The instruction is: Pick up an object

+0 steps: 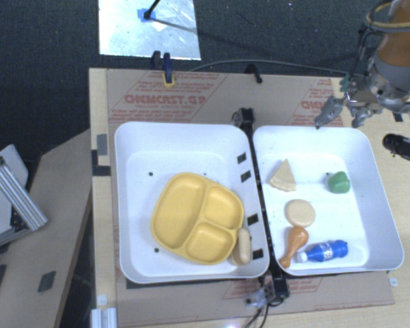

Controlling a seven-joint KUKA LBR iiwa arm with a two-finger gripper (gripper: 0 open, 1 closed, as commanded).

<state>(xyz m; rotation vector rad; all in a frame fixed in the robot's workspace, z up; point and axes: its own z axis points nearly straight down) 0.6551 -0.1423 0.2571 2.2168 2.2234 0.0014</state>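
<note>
The pincer (pixel 338 113) hangs over the surface (pixel 191 94) just beyond the far edge of the right bin (pixel 379 203), near that bin's far right corner; its two fingers stand spread apart with nothing between them. Inside the right bin, a pale wedge of bread (pixel 283 176) lies toward the far left part, next to the divider between the bins. A small green block (pixel 339 182) sits toward the far right side, well apart from the wedge. A round tan bun (pixel 301 212) rests near the middle, and just beside it toward the near edge lie an orange drumstick (pixel 294 244) and a blue bottle (pixel 324 251), side by side. In the left bin (pixel 133 183), a yellow divided tray (pixel 198 217) sits toward the near right corner, with a beige roll (pixel 243 246) touching its near right edge.
</note>
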